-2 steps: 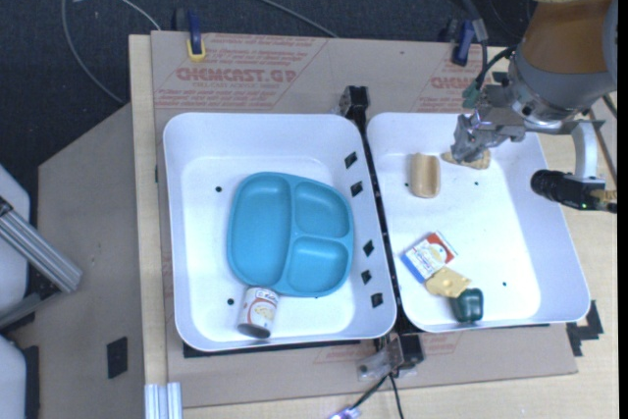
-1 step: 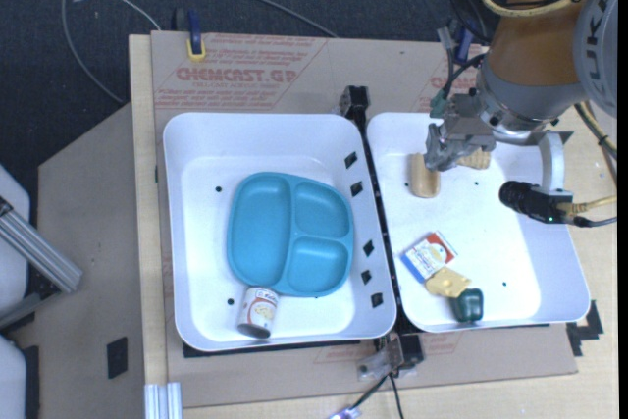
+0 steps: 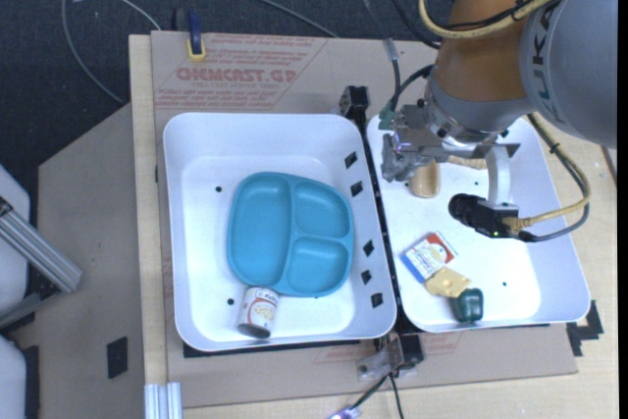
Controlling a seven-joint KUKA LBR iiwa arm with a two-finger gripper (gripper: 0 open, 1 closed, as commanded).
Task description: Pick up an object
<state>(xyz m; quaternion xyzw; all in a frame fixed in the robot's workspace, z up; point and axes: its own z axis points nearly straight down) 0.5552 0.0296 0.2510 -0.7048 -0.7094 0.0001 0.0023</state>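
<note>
Grey metal with an orange band above the wrist, the arm (image 3: 491, 25) reaches in from the right of the camera view. It carries its gripper (image 3: 402, 159) low over the upper-left part of the right bin (image 3: 554, 250), close to the wall that bin shares with the left bin (image 3: 179, 211). Just beside the gripper, toward the bin's middle, a small tan object (image 3: 424, 180) stands on the white floor. Its top is tucked under the wrist hardware, so I cannot say whether the two touch. From this slant I also cannot make out whether the gripper is parted or closed.

Lower in the same bin and well apart from the gripper lie three more things:
- a blue-and-white packet (image 3: 428, 255)
- a yellowish lump (image 3: 446, 284) just beside the packet
- a dark green piece (image 3: 468, 305) against the lump

In the left bin a blue divided plate (image 3: 289, 235) lies flat. A small can (image 3: 258, 311) lies on its side at the plate's lower-left edge.

I judge the step in hand to be the approach to a grasp, with the tan object the likely target because it is nearest. Nothing looks lifted, so the task seems to be in its early part.

The next move calls for:
- centring the gripper over the tan object so that it straddles it rather than nudging it aside
- closing firmly on it
- rising straight up, with care for the bin wall close on the left
</note>
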